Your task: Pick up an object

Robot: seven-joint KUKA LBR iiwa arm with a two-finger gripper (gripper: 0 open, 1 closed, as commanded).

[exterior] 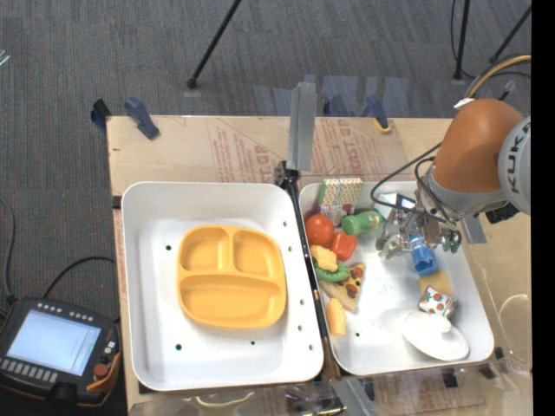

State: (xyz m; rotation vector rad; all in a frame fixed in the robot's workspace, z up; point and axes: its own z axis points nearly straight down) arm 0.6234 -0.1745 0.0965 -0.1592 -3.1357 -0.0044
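My gripper hangs low over the upper middle of the right bin, under the arm's orange band. A small blue cylinder sits right at the gripper's tip, partly covered by it; whether it is gripped I cannot tell. Left of the gripper lie a green bottle, a red tomato and a red pepper. A patterned box stands at the bin's far-left corner. A pizza slice and a yellow wedge lie near the left wall.
A white bowl and a small patterned cup lie at the right bin's front. A pale yellow slab lies beneath the blue cylinder. The left bin holds a yellow divided plate. A pendant sits at lower left.
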